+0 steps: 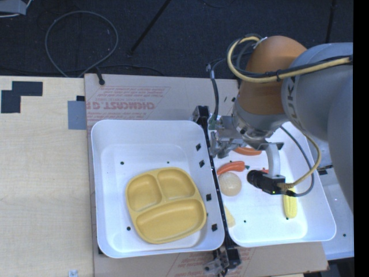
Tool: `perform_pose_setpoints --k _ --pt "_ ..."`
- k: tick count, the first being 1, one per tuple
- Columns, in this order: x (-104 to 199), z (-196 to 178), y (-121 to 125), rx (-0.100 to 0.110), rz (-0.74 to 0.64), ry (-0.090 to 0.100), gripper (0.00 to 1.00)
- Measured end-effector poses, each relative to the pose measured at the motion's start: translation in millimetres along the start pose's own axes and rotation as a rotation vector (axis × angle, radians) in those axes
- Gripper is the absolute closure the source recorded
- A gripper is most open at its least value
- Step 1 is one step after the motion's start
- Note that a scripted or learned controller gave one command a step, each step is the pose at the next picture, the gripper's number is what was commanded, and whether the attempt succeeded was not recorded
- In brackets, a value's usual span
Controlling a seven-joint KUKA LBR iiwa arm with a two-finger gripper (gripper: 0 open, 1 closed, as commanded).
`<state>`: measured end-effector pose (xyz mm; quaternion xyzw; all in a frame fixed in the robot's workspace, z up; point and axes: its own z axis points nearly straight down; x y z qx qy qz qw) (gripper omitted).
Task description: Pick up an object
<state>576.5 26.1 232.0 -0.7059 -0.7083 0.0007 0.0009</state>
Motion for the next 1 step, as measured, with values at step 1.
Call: perform_pose_setpoints --k 1 --pt "47.4 12.3 13.1 0.001 0.000 0.000 1.00"
